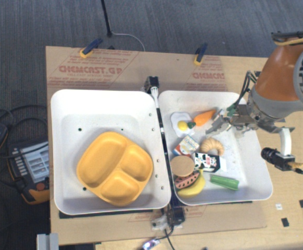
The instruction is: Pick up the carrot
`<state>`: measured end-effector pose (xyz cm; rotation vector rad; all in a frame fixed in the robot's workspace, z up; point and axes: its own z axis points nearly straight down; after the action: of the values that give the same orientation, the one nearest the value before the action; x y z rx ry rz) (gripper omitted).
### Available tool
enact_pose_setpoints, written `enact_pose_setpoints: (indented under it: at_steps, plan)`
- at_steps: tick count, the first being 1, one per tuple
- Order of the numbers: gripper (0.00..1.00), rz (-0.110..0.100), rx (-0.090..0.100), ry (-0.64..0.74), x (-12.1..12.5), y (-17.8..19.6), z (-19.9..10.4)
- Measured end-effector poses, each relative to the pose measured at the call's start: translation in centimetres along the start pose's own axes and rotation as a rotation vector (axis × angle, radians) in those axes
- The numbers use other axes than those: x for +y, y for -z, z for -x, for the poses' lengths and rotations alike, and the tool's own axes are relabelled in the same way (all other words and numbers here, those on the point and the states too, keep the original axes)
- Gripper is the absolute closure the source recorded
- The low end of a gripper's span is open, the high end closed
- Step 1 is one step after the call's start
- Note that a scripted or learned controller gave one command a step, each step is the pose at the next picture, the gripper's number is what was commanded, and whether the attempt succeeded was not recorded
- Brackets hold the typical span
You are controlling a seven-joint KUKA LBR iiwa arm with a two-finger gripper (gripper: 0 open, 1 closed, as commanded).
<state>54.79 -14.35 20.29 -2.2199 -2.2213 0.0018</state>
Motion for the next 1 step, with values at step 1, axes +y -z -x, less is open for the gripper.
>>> enact_pose_setpoints:
  at_steps: [1]
  plan:
    - [0.00,0.000,-0.001,-0.141,7.45,-6.90,0.95]
